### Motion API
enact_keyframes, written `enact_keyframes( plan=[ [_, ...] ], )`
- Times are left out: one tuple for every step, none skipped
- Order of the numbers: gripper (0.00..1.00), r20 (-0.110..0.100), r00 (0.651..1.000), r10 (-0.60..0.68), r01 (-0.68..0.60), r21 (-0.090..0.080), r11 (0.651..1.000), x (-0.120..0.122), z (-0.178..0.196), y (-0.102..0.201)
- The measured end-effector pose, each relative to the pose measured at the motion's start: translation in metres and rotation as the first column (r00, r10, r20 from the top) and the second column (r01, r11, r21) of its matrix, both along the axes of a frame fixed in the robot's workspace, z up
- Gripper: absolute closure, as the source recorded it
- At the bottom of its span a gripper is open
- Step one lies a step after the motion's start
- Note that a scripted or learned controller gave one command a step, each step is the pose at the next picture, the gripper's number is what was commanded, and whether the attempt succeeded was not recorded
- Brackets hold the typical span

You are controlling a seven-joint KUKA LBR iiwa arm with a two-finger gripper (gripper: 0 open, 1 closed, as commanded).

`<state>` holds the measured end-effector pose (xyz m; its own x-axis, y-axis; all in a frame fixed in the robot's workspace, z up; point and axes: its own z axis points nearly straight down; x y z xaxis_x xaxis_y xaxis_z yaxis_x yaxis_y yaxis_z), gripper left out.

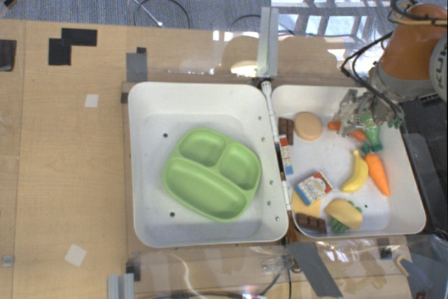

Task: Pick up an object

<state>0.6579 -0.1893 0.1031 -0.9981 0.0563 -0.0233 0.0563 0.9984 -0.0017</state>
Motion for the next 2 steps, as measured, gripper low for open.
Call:
enact_keyframes(
  plan=[
    [1.0,0.001,0.994,-0.112,0.112,0.002,0.994,-0.015,0.107,0.029],
    [1.0,-0.009,0.98,-0.196,0.197,0.006,0.98,-0.037,0.15,0.074]
  ],
)
